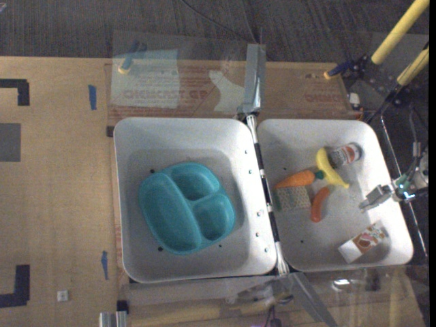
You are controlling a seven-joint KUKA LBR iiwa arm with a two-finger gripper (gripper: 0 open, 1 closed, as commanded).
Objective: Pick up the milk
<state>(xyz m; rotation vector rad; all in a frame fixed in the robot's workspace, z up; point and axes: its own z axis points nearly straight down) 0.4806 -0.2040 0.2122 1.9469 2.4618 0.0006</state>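
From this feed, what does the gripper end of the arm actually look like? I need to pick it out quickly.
At the right bin's right edge, the gripper shows as a small pale grey, blocky piece. Behind it sits a darker head with a small teal-green glow and thin dark cables. It is too small for markings to be read.

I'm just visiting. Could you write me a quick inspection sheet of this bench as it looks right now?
Surface: wooden bench bearing two white bins.
Job's things: milk carton lying in the right bin, near corner.
Clutter: banana, carrot, sausage, can, sponge; teal divided plate in the left bin.
Grippers: gripper over the right bin's right edge, away from the milk.
Cables: dark cable on the floor.
Surroundings: blue tape marks, yellow poles.
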